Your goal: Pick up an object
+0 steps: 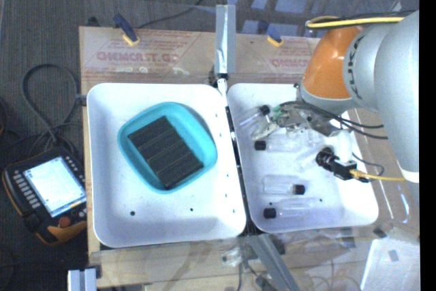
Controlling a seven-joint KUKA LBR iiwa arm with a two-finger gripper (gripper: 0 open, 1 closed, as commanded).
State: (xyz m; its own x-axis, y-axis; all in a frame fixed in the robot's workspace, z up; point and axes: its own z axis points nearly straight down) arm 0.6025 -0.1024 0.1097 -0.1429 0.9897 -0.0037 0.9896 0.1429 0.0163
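Grey arm (388,71) with its orange band (330,68) reaches in from the right, wrist bent down over the right bin (368,211). Its hand (289,118) hangs low among clear plastic vials (286,184) with black caps; whether it grips one I cannot tell. Faded red lettering on the tabletop's board (146,56) is unreadable. Left bin (102,215) holds a blue tray (167,145).

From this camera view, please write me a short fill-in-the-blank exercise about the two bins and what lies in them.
1. The blue dish lies in the ______ bin of the view.
2. The object resting inside the blue dish is ______ in colour.
3. The gripper is over the ______ bin of the view.
4. The clear tubes in that bin have ______ caps.

Missing words: left; black; right; black
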